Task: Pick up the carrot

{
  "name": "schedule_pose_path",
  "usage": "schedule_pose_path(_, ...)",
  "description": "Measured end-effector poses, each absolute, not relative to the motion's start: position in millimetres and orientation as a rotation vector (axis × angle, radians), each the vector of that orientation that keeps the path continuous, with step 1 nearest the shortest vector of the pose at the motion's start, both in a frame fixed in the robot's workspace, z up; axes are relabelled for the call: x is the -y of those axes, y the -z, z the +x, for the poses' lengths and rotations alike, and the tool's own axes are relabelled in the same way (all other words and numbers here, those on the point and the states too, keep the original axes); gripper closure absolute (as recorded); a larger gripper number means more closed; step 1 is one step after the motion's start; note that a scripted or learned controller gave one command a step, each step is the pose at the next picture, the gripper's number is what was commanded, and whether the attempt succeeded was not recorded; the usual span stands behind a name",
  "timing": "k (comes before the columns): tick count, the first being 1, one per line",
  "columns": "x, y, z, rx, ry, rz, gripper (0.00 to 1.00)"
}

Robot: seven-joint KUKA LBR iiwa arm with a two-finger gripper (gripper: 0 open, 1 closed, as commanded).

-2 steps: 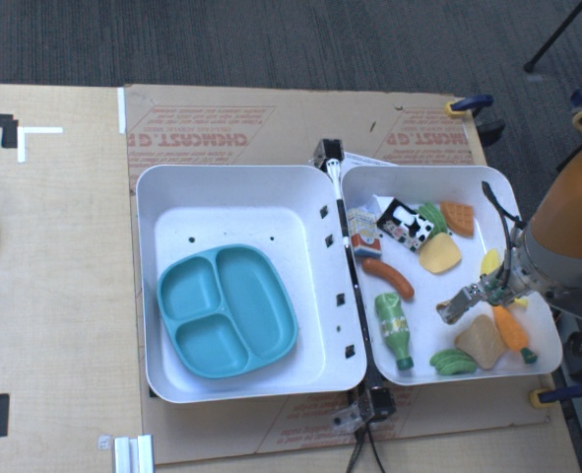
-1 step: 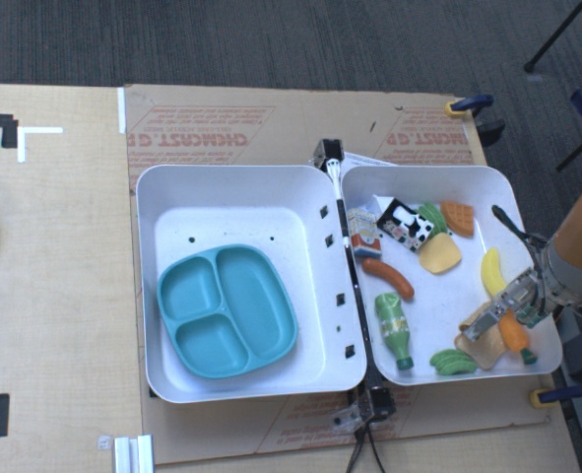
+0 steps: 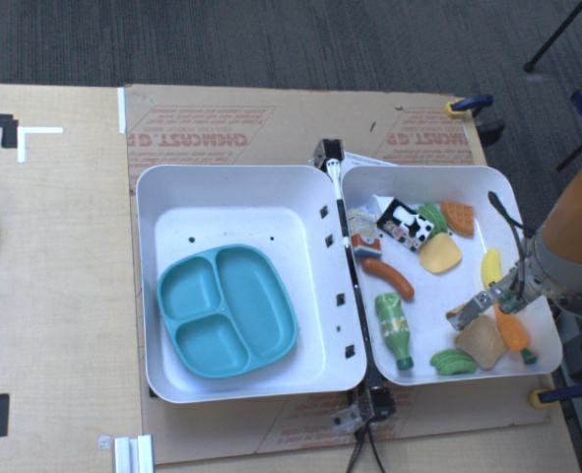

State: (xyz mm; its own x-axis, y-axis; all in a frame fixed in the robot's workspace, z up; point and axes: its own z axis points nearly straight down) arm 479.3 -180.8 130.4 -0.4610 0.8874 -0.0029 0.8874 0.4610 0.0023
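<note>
One carrot, fingers close by

One arm reaches into the right bin (image 3: 497, 187) from its right edge, and its fingers (image 3: 495, 299) sit low near that bin's right wall, just above the near right corner. From here I cannot tell how far apart they stand or whether anything is between them. The carrot (image 3: 513, 331) lies just beside them, orange, close against the right wall, touching a tan piece of toy bread (image 3: 482, 344). A green toy (image 3: 453, 363) rests along the near edge; a green bottle (image 3: 393, 329) and a sausage (image 3: 388, 275) lie toward the bin's left wall. The left bin (image 3: 172, 190) holds a blue tray (image 3: 276, 318). I judge this the approach: next, the tips must settle astride the carrot without catching the bread.
</note>
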Motion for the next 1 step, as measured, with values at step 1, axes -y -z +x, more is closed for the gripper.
schedule_pose_path(1, 181.1, -139.3, 482.0, -2.681, -0.002, 1.619, 1.0)
